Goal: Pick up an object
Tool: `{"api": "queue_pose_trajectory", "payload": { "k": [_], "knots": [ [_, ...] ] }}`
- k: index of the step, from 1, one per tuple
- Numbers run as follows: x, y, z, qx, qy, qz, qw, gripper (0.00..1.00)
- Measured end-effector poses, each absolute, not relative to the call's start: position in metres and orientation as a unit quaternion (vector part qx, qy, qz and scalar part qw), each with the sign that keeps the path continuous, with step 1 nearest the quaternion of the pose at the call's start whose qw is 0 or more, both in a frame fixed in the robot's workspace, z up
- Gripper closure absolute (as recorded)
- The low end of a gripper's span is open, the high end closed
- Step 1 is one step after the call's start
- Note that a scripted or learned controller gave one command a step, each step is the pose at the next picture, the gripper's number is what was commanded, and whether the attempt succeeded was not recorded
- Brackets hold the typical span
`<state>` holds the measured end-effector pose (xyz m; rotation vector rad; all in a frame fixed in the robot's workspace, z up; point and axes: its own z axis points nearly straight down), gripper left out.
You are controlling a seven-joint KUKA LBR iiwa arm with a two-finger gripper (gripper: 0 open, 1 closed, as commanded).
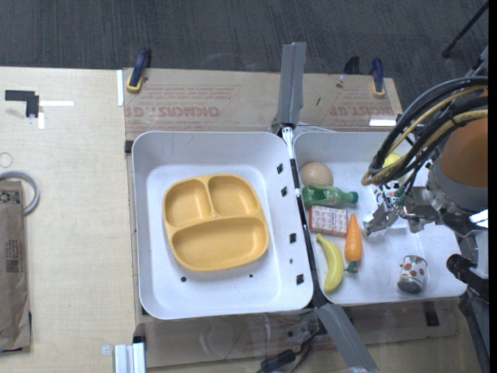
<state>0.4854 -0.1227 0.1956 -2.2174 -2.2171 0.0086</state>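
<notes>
In the right bin [373, 286] lie a banana [331, 263], a carrot [353, 239], a red and white box [328, 221], a green bottle [329, 196], a tan round fruit [316, 174] and a small patterned cup [411, 274]. A yellow object [392, 161] peeks out behind the cables. My gripper [382, 221] hangs over the middle of the right bin, just right of the carrot, with nothing seen between its fingers. Its metal parts blur together.
The left bin [147, 231] holds a yellow divided plate [215, 221]. The arm's cables [423, 130] and orange-banded wrist [466, 158] cover the right bin's far right side. Cardboard [210, 103] lies behind both bins, held by clamps.
</notes>
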Motion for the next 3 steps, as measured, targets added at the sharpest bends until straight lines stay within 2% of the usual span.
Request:
{"api": "queue_pose_trajectory", "payload": {
  "k": [1,2,3],
  "knots": [
    [0.512,-0.120,0.089,-0.641,-0.767,0.0013,0.002,0.00],
    [0.511,-0.122,0.094,-0.643,-0.766,0.0027,0.004,1.00],
    [0.512,-0.100,0.269,-0.730,-0.683,0.0034,0.002,1.00]
  ]
}}
